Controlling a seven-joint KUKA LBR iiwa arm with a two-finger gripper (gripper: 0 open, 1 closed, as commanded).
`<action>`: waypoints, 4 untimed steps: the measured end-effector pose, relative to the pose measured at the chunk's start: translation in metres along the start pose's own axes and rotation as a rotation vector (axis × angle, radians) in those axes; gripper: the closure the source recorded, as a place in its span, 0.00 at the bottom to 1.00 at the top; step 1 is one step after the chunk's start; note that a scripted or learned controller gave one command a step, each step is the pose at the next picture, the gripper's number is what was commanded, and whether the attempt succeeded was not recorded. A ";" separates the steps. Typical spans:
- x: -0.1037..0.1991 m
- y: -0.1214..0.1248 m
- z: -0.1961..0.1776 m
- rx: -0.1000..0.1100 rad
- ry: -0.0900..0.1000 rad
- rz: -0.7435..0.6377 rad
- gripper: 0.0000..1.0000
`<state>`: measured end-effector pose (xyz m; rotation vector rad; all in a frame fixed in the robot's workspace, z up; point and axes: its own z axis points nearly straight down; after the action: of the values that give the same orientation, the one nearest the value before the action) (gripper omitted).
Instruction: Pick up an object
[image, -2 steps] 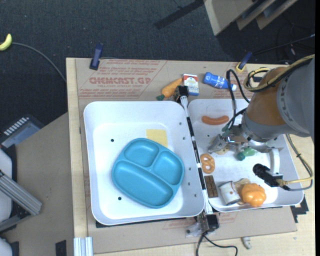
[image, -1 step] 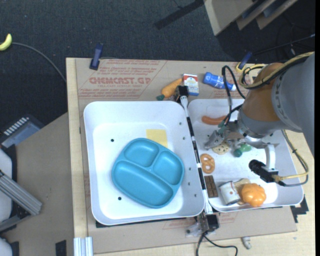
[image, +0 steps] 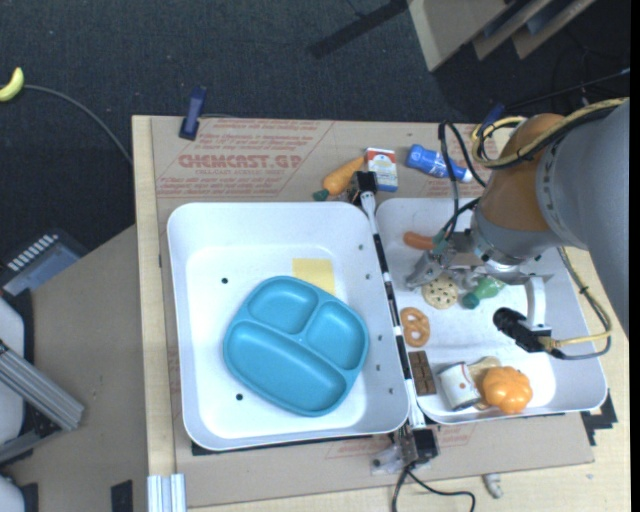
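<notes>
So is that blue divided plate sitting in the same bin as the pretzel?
No, the blue plate lies in the left bin, while the pretzel lies in the right bin.

A sky-blue divided plate and a pale yellow square lie in the white left bin. The white right bin holds a tan speckled cookie, a golden-brown pretzel, an orange pumpkin-like toy, a green item and a brown bar. The grey arm has an orange band, and the bench board is tan with red lettering.
</notes>
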<state>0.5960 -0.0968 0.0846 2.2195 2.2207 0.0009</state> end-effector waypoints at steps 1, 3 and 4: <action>-0.006 -0.027 0.000 0.004 0.001 0.001 0.00; 0.006 -0.005 0.000 0.000 0.000 0.000 0.00; -0.010 -0.038 0.000 0.004 0.001 0.001 0.00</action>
<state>0.5578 -0.1070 0.0844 2.2230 2.2220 -0.0019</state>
